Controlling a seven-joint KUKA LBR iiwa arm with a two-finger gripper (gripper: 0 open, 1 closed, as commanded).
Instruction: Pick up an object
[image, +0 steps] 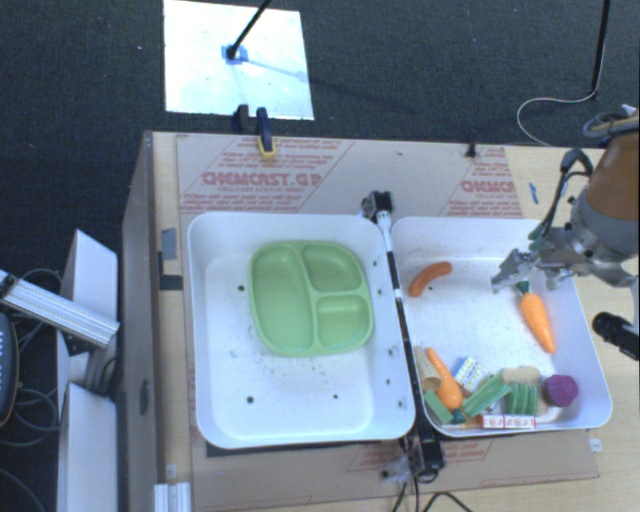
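The claw (522, 274) hovers over the right bin (470, 240), just above a carrot (538, 319).

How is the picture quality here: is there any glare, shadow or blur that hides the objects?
Camera view: light is even and soft, shadows faint; the white sheet on the dark floor is washed out by glare; the claw above the carrot looks slightly soft; the heap of toy food in the right bin is too small to make out.

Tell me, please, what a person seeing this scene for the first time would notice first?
Probably the green divided plate, alone in the left bin. Next, the gripper hanging over the right bin, just above a carrot, with toy food heaped at that bin's near edge.
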